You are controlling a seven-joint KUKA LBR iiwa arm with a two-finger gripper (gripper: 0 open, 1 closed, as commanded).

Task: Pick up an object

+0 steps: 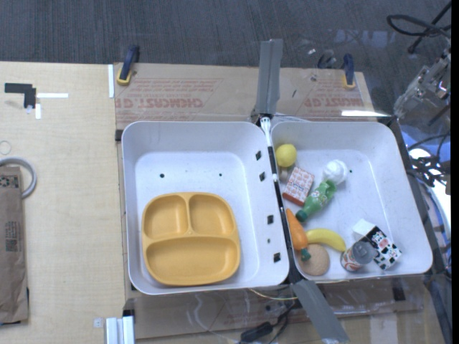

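The right bin [391, 156] holds several small items. A yellow lemon [285, 155] lies by the divider, with a pink patterned box [298, 185] just below it. A green bottle [318, 200] lies slanted mid-bin under a white lump [335, 170]. An orange carrot [295, 231], a banana [326, 239] and a tan round piece [316, 261] crowd the near-left corner. A small can [355, 256] and a cow-print carton [377, 244] lie at the near right. My gripper [424, 95] looks like a pale grey shape at the right edge, beyond the bin's far-right corner and apart from every item.
The left bin [143, 149] carries a yellow divided plate [191, 237] in its near half. A grey divider bar [269, 84] runs between the bins. Cardboard with two clamps lies behind them. A brown paper bag [11, 242] rests on the bench at far left.
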